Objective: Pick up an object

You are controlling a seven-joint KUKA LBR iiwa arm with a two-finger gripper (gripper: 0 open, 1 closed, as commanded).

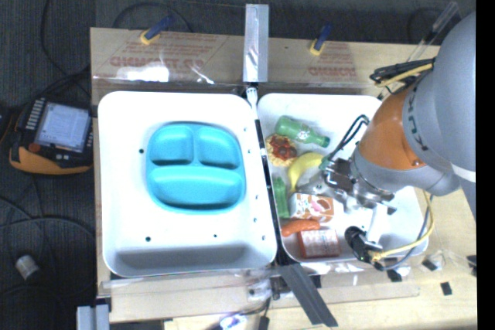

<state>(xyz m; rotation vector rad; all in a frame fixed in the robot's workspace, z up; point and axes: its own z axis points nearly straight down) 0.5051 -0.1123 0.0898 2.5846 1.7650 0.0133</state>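
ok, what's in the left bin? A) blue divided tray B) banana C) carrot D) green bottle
A: the blue tray lies alone in the left bin; the green bottle, banana and carrot all lie in the right bin.

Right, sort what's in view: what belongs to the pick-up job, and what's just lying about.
Job:
- tool
- green bottle
- banana
- carrot
- juice carton
- right bin

Lying about:
- blue divided tray
- left bin
- handheld device
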